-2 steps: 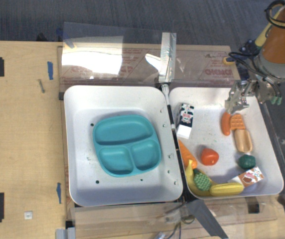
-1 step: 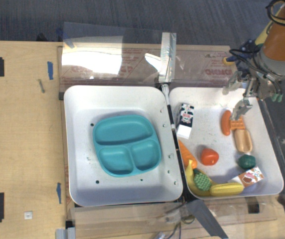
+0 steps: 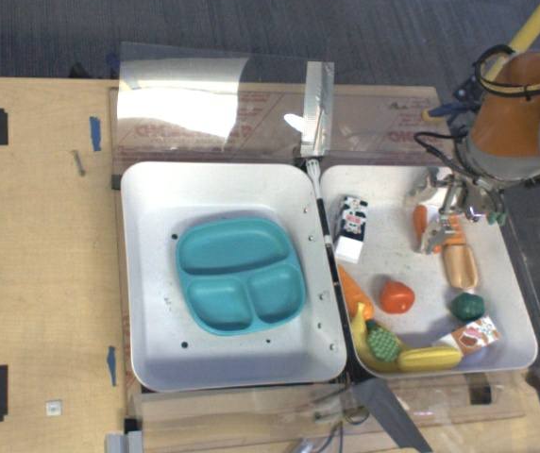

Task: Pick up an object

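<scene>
My gripper [image 3: 447,223] hangs low over the back of the right bin [image 3: 520,291], under the orange wrist band. Its tip is just above the upper end of a tan hot-dog bun [image 3: 461,266] and right beside a small red-orange piece [image 3: 420,219]. Other toy foods lie in this bin: a white carton with black patches [image 3: 350,225], a red tomato [image 3: 397,297], an orange carrot [image 3: 354,291], a green broccoli [image 3: 468,306], a small printed carton [image 3: 479,334], a yellow banana [image 3: 429,358] and a green-yellow corn cob [image 3: 381,343].
The left bin [image 3: 147,253] holds a teal divided plate [image 3: 240,274]. A metal divider post [image 3: 317,111] rises at the back between the bins. Black cables [image 3: 440,144] loop beside the wrist. Bare white floor lies at the right bin's back centre.
</scene>
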You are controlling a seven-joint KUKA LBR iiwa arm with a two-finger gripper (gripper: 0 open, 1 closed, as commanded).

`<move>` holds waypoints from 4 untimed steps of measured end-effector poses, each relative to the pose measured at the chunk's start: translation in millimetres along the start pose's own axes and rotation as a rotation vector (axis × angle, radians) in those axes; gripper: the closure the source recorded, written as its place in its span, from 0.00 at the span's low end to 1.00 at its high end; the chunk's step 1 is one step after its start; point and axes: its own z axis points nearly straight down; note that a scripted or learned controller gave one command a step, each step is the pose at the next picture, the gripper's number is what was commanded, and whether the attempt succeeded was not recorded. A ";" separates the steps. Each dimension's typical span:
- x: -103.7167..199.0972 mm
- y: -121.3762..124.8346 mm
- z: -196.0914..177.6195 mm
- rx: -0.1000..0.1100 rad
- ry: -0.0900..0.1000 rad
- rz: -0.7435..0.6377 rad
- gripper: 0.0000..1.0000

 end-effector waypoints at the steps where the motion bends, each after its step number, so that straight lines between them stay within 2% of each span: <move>1: 29.3 57.5 0.5 -0.003 0.001 -0.045 0.00; 2: 95.9 14.1 0.2 0.001 0.004 -0.043 0.00; 3: 35.9 52.6 0.3 -0.002 -0.002 -0.043 0.00; 4: 112.4 95.2 -1.6 -0.001 -0.003 -0.197 0.00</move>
